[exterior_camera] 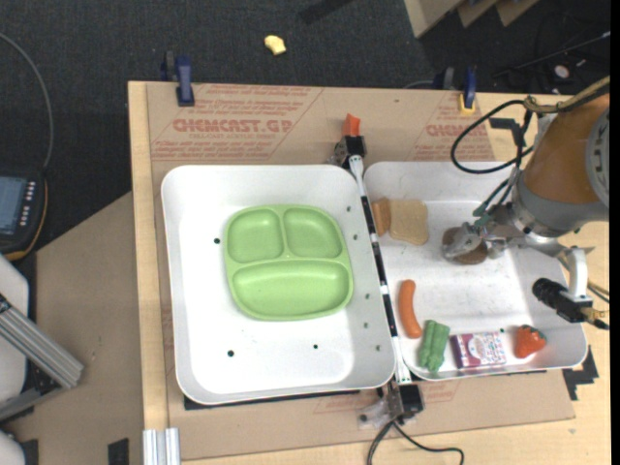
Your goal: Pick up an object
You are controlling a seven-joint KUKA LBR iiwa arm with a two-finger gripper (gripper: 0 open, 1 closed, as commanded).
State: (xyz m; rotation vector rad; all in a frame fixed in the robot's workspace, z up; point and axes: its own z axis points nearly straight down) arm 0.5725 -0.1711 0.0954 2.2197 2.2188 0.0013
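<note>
The left bin is holding a green divided plate, while the gripper is hanging low in the right bin, jaw state untellable, near bread, a sausage and a carton.

You have a green divided plate lying flat in the left bin, a little toward its far edge. On the bench, a blue clamp grips the far edge near the left corner, and a second one sits toward the right. An orange-tipped clip stands at the bin's far right corner. Beyond the bench, a yellow scrap lies on the dark floor.
</note>
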